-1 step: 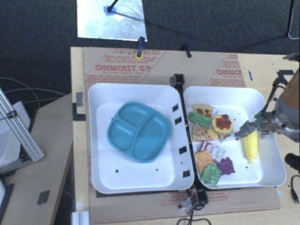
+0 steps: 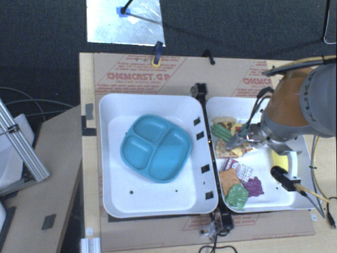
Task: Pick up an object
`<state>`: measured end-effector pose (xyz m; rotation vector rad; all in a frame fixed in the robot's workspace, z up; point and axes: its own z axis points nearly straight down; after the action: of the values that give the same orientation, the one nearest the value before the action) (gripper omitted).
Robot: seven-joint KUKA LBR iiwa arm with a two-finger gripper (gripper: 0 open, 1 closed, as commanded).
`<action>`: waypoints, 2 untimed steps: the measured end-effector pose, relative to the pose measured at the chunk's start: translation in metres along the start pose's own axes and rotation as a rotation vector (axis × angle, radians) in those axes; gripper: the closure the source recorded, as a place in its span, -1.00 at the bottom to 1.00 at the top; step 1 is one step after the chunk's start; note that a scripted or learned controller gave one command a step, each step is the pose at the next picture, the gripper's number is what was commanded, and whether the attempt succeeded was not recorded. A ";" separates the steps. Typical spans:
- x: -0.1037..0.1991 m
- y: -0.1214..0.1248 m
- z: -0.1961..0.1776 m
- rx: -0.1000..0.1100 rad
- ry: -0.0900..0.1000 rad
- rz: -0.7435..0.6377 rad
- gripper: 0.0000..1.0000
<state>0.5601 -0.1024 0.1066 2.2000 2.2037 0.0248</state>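
Brown cardboard [image 2: 142,75] covers the bench under two white bins. Nearest, at lower right, the right bin [image 2: 263,207] holds a green crumpled piece [image 2: 237,195], a purple toy [image 2: 255,185] and an orange piece [image 2: 228,179], crowded against its left wall. Farther up, the gripper [image 2: 238,139] sits low over a green elongated toy [image 2: 222,131], whose long axis runs upper left to lower right; whether it is clenched cannot be told. Left of these, the left bin [image 2: 113,194] holds a blue divided plate [image 2: 156,147] with bare floor around it.
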 end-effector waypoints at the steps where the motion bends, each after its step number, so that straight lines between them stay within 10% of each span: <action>1: 0.081 -0.062 -0.085 0.025 0.013 -0.010 -1.00; 2: 0.097 -0.071 -0.081 0.031 0.010 -0.005 -1.00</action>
<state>0.4866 -0.0045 0.1841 2.2145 2.2303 0.0013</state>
